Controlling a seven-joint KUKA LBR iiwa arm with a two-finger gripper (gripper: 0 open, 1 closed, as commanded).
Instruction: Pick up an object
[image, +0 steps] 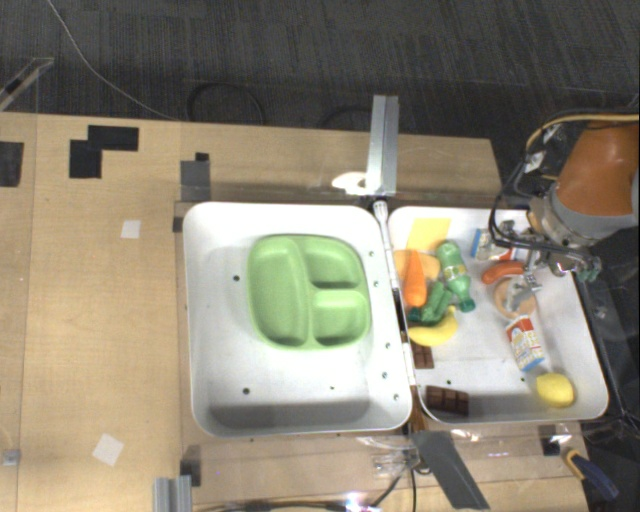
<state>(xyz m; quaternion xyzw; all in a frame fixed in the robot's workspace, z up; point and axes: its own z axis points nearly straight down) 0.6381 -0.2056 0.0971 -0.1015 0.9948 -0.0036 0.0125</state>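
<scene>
Picking one thing out of the right bin (590, 345) is the step in hand, and it goes well only if the target stands free of its neighbours. Nearest to the camera, at the lower right of the frame, a yellow lemon (555, 389) lies close to the bin's front corner, and a dark brown block (447, 402) lies at the front wall further left. Just above the lemon is a small white tube with a red and blue label (525, 343), lying along the bin floor. In the middle of the frame, the left bin (205, 330) carries a green divided tray (305, 290), which the arm does not reach now.

Further back in the right bin, a crowded group sits against the left wall: a banana (437, 331), an orange carrot (415, 279), a green bottle (452, 269) and a yellow card (428, 233), all touching or overlapping. I judge this group a poor choice, because the fingers may catch two things together.

At the upper right, the gripper (522, 281) hangs low over the back part of the bin, above a red piece (499, 271) and a pale round object (517, 297). Whether the fingers are apart or together I cannot tell, and I see nothing clearly between them. A good grasp, in my judgement, needs a straight descent centred over one single item, the closing across its narrow side, then a slow lift, away from the bin wall.
</scene>
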